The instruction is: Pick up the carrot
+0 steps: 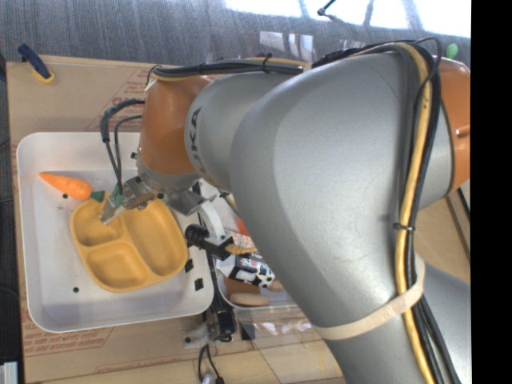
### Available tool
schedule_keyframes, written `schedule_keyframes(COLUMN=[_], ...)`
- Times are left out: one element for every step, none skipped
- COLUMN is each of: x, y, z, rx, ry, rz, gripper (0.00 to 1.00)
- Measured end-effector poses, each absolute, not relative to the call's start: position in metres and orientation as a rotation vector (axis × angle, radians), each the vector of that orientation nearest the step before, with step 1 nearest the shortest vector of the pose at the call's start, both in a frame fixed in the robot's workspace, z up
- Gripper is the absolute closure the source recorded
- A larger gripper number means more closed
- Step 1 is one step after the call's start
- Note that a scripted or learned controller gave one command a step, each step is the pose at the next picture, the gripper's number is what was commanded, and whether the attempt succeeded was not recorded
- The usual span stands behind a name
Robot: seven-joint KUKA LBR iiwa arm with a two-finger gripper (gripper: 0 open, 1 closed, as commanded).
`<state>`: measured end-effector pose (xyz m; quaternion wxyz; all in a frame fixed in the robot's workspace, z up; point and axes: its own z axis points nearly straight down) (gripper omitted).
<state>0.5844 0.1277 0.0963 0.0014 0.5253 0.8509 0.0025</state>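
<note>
Reaching into the left shallow white plastic bin (32,294), the grey arm with the orange band (172,126) brings its tool (112,206) down at the upper rim of the yellow three-compartment plastic tray (128,246), and I cannot tell how the tool is set, because it is small and partly hidden under the wrist. The small orange carrot with a green end (68,186) lies on the bin floor, just beside the upper left corner of the tray and a little to the left of the tool, apparently not touched by it. The main risk, in my judgement, is that the tool closes on the tray rim instead of the carrot, or pushes the tray. The carrot is also round and thin, so it may roll away. The big arm hides much of the right bin, where some mixed objects (248,274) lie.
</note>
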Motion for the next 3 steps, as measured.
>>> schedule_keyframes(x=[0.583, 0.559, 0.532], y=[0.132, 0.119, -0.001], z=[0.105, 0.284, 0.254], rx=[1.645, 1.623, 1.385], ry=[2.682, 2.676, 2.821], rz=[0.013, 0.016, -0.008], gripper=[1.00, 1.00, 1.00])
